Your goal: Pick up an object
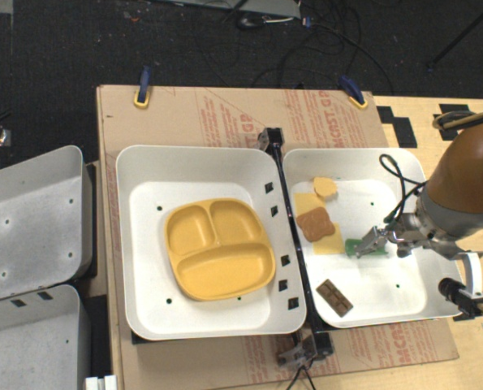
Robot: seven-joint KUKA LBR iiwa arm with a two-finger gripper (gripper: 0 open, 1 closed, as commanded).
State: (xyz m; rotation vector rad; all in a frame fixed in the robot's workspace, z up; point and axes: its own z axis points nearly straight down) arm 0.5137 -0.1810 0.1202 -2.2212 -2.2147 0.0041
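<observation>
In the right bin (403, 299) a small green object (360, 248) lies on the floor near the middle. My gripper (378, 238) reaches in from the right, and its tip sits right at the green object's right end, touching or just above it. To the left of the green object a brown slab (315, 224) rests on a flat yellow piece (329, 243). A small round yellow piece (325, 188) lies at the bin's back. A dark brown bar (334, 297) lies near the front.
The left bin (144, 299) holds a yellow divided plate (221, 250). A black divider (290, 234) runs between the bins. The arm's grey wrist and orange band (464, 185) hang over the right bin's right side, with a black cable (399, 177) looping beside them.
</observation>
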